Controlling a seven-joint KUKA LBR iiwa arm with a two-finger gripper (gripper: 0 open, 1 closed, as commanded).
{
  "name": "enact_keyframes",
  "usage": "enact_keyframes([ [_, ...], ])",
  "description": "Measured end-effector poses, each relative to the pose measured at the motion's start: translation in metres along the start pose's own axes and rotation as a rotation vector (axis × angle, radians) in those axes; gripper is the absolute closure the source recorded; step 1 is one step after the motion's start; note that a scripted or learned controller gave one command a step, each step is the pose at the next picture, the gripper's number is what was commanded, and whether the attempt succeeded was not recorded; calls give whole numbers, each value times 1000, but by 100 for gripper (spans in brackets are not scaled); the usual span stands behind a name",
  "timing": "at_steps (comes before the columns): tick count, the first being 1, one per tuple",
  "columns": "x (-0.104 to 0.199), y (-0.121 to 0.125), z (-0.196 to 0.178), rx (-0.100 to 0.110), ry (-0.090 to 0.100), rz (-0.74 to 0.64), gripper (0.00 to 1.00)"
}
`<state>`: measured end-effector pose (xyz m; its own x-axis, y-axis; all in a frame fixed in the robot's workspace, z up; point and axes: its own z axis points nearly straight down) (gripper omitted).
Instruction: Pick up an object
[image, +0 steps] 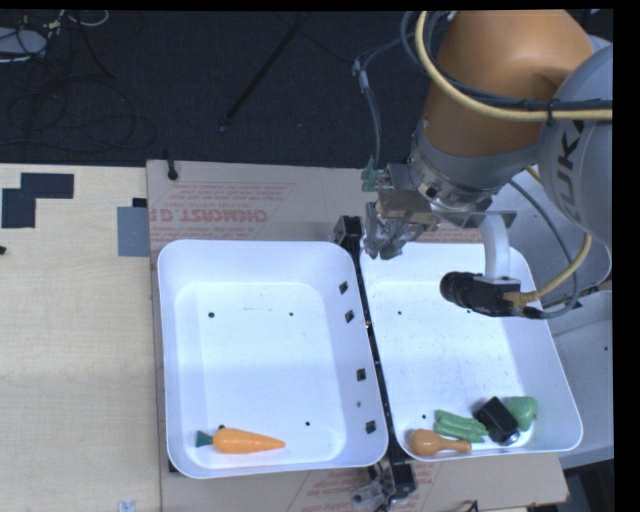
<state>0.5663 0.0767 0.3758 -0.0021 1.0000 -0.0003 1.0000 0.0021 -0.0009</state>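
A robot arm (510, 80) hangs over the right bin's (545, 350) far edge; I cannot tell its gripper's (385, 240) state. A carrot (245, 440) lies in the left bin (170, 330).

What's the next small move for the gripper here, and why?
Probably travel toward the near corner of the right white bin, then descend. The gripper sits high over the bins' far edge, nowhere near an object. The green plastic vegetable, black block and orange pear-shaped toy cluster there, offering the most targets.
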Motion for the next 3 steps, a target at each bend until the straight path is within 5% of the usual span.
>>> enact_keyframes([
  [1, 1, 5, -44, -2, 0, 1, 100],
  [2, 23, -13, 19, 9, -1, 0, 100],
  [3, 6, -51, 16, 5, 0, 4, 100],
])
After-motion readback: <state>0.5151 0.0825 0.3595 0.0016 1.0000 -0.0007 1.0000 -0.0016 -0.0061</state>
